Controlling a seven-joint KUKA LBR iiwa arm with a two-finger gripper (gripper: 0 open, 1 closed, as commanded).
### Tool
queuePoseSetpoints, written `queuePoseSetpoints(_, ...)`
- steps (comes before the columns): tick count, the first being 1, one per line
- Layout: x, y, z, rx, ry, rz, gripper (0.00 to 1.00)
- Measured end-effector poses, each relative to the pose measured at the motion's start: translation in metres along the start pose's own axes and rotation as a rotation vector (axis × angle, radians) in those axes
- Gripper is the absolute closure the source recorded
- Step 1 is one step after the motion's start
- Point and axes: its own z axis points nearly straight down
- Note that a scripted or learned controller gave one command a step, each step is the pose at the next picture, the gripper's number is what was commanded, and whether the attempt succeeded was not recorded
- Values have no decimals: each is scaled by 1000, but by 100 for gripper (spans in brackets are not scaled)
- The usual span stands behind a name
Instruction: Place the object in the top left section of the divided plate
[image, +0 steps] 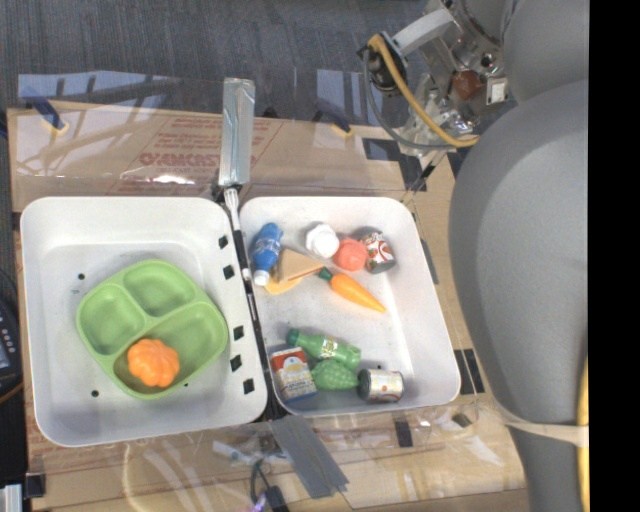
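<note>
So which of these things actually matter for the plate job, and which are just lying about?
Job:
- green divided plastic plate, left bin
- orange round toy fruit, in the plate's bottom section

Lying about, right bin:
- blue bottle
- tan wedge
- toy carrot
- green bottle
- red-labelled can
- silver can

Smooth grey arm casing (520, 250); wrist assembly (455, 85) of bare metal parts, looped yellow cable (425, 105), white bracket (425, 30).
</note>
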Motion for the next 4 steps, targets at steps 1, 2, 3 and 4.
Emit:
queuePoseSetpoints(1, 1, -1, 0, 0, 1, -2, 0)
queuePoseSetpoints(2, 3, -5, -8, 3, -6, -13, 100)
queuePoseSetpoints(3, -20, 60, 0, 3, -1, 38, 100)
queuePoseSetpoints(4, -17, 55, -8, 7, -8, 24, 100)
